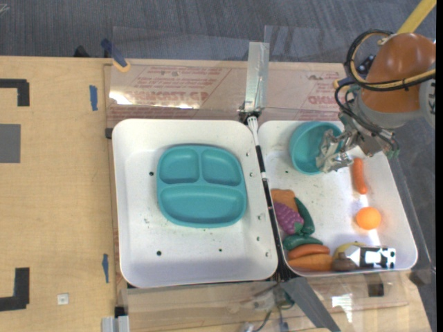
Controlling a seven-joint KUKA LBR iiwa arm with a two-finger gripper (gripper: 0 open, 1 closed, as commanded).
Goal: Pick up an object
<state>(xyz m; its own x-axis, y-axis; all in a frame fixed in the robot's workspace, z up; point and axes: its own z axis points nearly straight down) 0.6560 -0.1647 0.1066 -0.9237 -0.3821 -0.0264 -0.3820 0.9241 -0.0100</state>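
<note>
Two shallow white plastic bins [131, 206], smooth and slightly glossy with dark specks, rest on a matt, pale wooden counter [52, 185]. The teal three-compartment plate [201, 185] and the teal bowl [304, 147] look like smooth, satin-finish plastic. The orange ball [368, 218] and the orange carrot-shaped toy [359, 176] appear glossy plastic. Clear, reflective sheeting [173, 88] backs the bins. The silvery gripper [337, 152] looks metallic.

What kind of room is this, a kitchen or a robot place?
Probably a robot lab, not a kitchen: a robot arm's hand hangs over a white bin of toy food, beside a teal tray on a taped plywood bench.
</note>
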